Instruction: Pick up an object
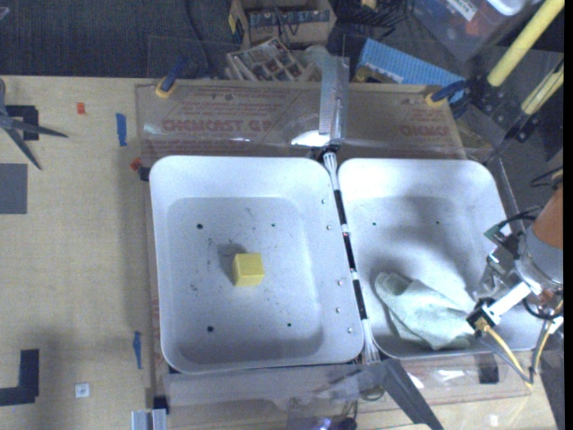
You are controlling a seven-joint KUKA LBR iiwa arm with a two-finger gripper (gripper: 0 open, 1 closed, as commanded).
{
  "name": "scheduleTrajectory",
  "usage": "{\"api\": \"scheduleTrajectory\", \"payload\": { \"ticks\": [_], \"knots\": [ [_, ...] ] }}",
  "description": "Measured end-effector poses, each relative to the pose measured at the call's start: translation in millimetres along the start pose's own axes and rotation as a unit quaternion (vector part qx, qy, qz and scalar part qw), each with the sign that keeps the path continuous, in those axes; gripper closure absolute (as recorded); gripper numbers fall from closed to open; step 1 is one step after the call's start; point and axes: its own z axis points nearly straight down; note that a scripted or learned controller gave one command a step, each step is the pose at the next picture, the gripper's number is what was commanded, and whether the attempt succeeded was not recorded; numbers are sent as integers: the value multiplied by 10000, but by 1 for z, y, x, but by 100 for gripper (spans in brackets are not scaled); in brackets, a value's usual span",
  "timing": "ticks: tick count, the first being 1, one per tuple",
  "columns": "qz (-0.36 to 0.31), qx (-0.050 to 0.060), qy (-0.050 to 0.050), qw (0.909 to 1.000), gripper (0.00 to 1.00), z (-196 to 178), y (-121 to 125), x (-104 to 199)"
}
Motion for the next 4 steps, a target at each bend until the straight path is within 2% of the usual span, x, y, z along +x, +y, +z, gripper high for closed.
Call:
{"api": "scheduleTrajectory", "payload": {
  "ticks": [1, 2, 3, 4],
  "knots": [
    [1716, -21, -28, 9852, 100, -76, -31, 26],
    [2560, 0, -33, 9667, 100, -18, 0, -3],
    [282, 8, 0, 9996, 100, 0, 0, 0],
    [2540, -19, -29, 9672, 100, -71, -14, 19]
  ]
}}
